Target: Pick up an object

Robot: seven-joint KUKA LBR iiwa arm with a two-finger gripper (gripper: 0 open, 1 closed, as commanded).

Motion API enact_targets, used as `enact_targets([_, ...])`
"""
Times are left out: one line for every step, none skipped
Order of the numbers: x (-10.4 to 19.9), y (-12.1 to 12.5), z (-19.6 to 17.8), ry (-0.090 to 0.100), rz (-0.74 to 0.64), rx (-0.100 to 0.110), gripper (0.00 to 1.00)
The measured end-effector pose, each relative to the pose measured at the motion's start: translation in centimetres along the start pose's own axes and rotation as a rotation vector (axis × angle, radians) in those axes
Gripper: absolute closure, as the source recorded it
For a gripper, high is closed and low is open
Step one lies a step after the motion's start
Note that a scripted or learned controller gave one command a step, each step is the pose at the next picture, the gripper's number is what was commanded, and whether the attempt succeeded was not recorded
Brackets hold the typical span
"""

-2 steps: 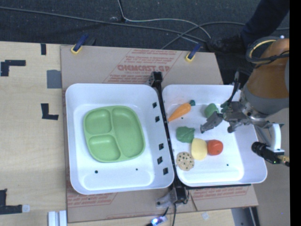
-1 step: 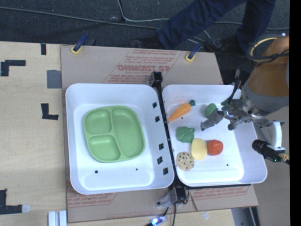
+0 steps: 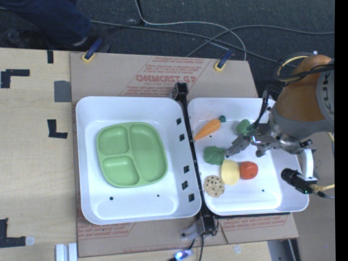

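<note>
Pincer [image 3: 243, 144] hovers low over right bin [image 3: 272, 200].

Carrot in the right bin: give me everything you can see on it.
The carrot is a small toy, orange tapered body with a green leafy tip at its upper-right end, smooth and plastic-looking. It lies flat on the floor of the right bin, in the upper-left part near the divider, tilted diagonally with its pointed end down-left. It looks whole. Nothing appears to touch it: the green piece below it sits apart, and the gripper is off to its right.
</note>
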State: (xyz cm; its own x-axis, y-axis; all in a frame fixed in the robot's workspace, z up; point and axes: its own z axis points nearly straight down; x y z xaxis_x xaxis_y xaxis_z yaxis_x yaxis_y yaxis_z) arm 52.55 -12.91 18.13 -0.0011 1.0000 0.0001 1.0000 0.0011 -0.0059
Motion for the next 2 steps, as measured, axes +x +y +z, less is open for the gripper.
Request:
enact_targets([-0.1, -0.3, 6.5, 0.001, 0.001, 0.002, 0.00])
enact_targets([0.0, -0.3, 9.8, -0.002, 0.000, -0.005, 0.00])
